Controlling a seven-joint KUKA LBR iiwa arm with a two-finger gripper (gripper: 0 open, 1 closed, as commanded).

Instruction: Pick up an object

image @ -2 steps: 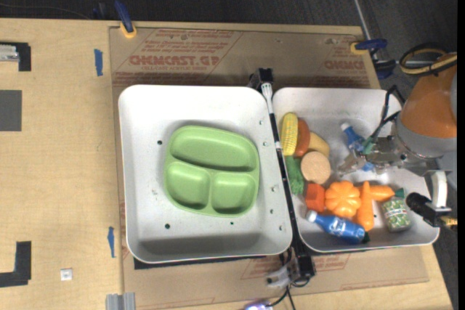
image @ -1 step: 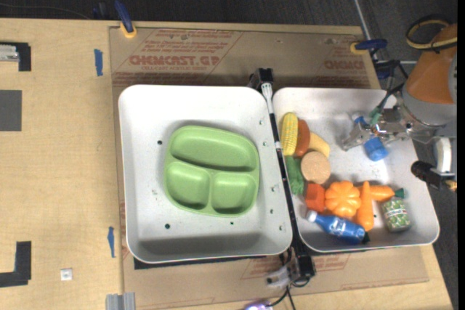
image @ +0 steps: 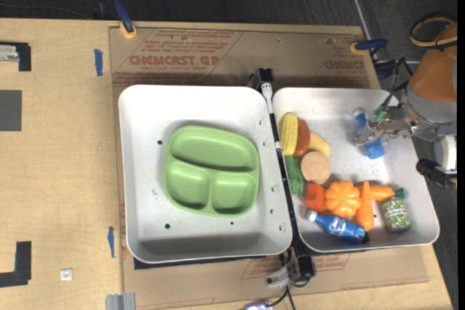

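Hovering at the right white bin [image: 349, 99] far corner, gripper [image: 369, 133] fingers' spread being unclear; toy food crowding near-left.

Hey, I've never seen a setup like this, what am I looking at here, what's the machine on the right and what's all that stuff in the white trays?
One camera looks down at a slant on a bench with two shallow white bins. The left bin holds a green divided plate. The right bin holds toy food: a corn cob, an orange pumpkin, a blue bottle and more. The grey and orange shape at the right is a robot arm; its gripper sits low over the right bin. Whether it holds anything is unclear.
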